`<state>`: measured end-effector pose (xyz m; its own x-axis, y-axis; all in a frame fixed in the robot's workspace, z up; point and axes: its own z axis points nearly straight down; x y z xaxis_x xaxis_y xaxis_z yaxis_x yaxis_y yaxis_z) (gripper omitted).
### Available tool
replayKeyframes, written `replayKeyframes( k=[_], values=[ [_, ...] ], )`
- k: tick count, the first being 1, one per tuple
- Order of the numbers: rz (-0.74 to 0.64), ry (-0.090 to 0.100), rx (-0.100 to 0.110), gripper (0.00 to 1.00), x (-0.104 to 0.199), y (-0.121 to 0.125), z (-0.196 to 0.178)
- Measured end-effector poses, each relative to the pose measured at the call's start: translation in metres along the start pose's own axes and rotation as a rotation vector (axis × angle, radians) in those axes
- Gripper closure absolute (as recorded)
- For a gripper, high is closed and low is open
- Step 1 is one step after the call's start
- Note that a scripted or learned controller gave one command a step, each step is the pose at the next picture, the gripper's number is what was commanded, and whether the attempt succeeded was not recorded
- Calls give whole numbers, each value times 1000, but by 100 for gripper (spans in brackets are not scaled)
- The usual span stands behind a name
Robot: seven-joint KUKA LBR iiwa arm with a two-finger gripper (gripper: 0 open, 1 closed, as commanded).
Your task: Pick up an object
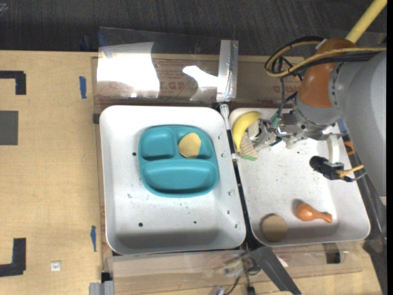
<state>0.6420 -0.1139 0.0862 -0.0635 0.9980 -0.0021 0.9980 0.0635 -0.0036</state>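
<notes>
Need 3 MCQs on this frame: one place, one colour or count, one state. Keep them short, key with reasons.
1. Where does the round yellow-tan object lie?
A. in the upper right compartment of the teal sectioned plastic tray
B. on the floor of the right white bin
C. on the bench outside both bins

2. How many loose objects lie along the near edge of the right white bin?
A. none
B. two
C. five

3. How does the two-finger gripper stand relative to the yellow banana?
A. far off, over the left white bin
B. low in the right bin, right beside the banana
C. raised clear above the clear plastic sheet

Key:
1 A: it sits inside the tray's upper right section.
2 B: a tan round piece and an orange pear-shaped piece lie there.
3 B: the gripper is at the banana in the bin's far left corner.
</notes>
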Motion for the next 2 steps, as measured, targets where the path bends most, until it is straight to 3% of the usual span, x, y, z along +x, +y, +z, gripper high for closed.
replayKeyframes(
  k=[1, 2],
  values=[
    [-58, -5, 33, 0, 5, 17, 0],
    [-22, 0, -14, 0, 27, -19, -104]
  ],
)
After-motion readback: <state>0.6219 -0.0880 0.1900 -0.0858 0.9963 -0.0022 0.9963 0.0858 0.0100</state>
